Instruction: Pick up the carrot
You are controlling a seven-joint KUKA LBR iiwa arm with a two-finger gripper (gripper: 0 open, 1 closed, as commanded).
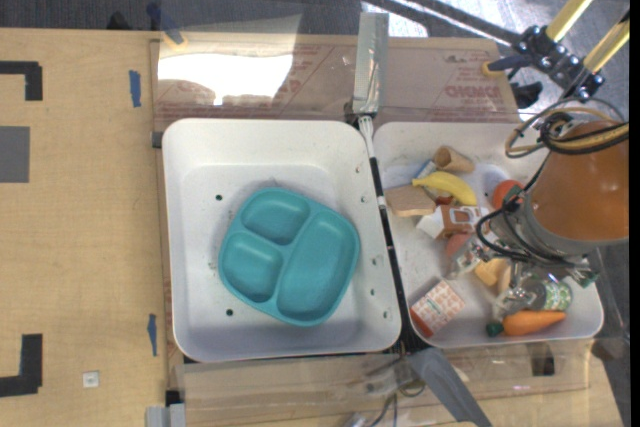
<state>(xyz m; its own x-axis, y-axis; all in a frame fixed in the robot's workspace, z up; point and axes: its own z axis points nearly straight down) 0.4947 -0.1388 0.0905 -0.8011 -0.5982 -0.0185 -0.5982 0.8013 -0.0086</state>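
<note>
The carrot (531,322), orange with a green top at its left end, lies near the front edge of the right bin (432,143). My gripper (518,295) hangs just above and slightly left of it, under the orange wrist band and a tangle of cables. The carrot rests on the bin floor, apart from the gripper.
The right bin also holds a banana (447,184), a brown block (407,200), a red-and-white carton (437,306), a cheese wedge (489,272) and other small toys. A teal divided plate (290,255) lies in the left bin (190,215).
</note>
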